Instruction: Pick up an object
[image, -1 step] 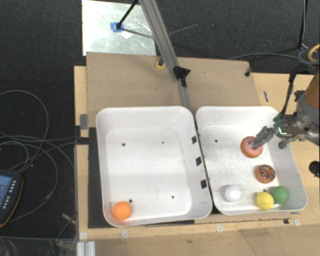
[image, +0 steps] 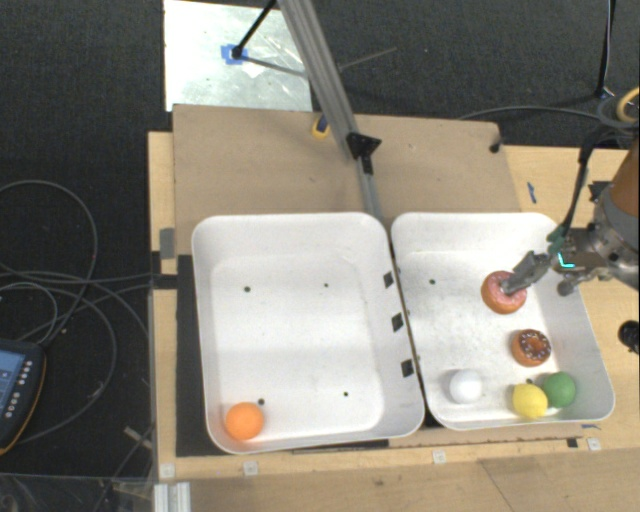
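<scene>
Two white bins sit side by side on a bench. From the right, the gripper reaches into the right bin, its tip touching a pink doughnut; whether it grasps the doughnut cannot be told. Nearer the front lie a brown doughnut, white ball, yellow ball and green ball. An orange ball rests in the left bin.

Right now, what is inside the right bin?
The right bin holds a pink donut, a brown donut, a white ball, a yellow ball and a green ball. The tool covers part of the pink donut.
</scene>
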